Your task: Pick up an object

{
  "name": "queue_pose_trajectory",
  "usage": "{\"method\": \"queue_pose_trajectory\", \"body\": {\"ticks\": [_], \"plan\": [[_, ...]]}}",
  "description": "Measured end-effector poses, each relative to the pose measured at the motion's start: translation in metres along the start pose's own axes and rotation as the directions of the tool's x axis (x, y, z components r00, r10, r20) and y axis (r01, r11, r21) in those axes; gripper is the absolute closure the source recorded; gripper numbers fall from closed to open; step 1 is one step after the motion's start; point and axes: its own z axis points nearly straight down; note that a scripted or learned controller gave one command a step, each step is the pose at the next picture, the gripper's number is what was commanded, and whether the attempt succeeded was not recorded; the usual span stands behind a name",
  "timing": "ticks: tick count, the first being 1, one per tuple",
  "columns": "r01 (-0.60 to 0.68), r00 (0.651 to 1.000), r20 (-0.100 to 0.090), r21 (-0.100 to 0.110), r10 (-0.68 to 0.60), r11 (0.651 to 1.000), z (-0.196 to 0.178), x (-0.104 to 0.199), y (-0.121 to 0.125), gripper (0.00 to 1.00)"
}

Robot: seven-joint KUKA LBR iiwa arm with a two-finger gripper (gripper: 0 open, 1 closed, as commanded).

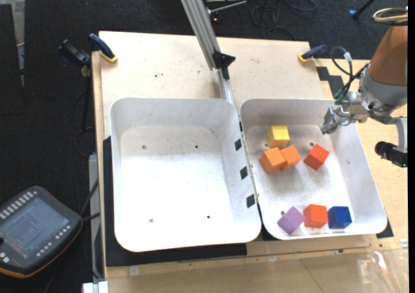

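The pincer (329, 123) hangs over the far right part of the right bin (363, 175), and from this slanted view I cannot tell whether it is released or clenched; nothing shows in its grip. The closest candidate is the red-orange cube (316, 156), lying alone just near and left of the pincer, apart from its neighbours. That isolation makes it, in my judgement, the sensible target: the tool can come straight down with one side of the cube facing each contact surface, without bumping anything else. The cube sits turned at an angle, so the wrist would likely need rotating to meet its flat faces squarely and not its corners. Further left, two orange cubes (281, 158) touch each other, with a yellow cube (279, 135) just beyond them on the far side; this cluster would be harder to enter cleanly. Along the near wall of the right bin, a purple cube (291, 220), another orange cube (316, 215) and a blue cube (339, 217) stand in a tight row, close against the rim, which leaves little room for a descent. The left bin (130, 123) holds no blocks, showing just its speckled white floor on the counter (162, 65).
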Motion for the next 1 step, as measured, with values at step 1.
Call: {"method": "queue_pose_trajectory", "body": {"ticks": [1], "plan": [[0.0, 1.0, 0.0, 0.001, 0.0, 1.0, -0.0473, -0.0027, -0.0058, 1.0]]}}
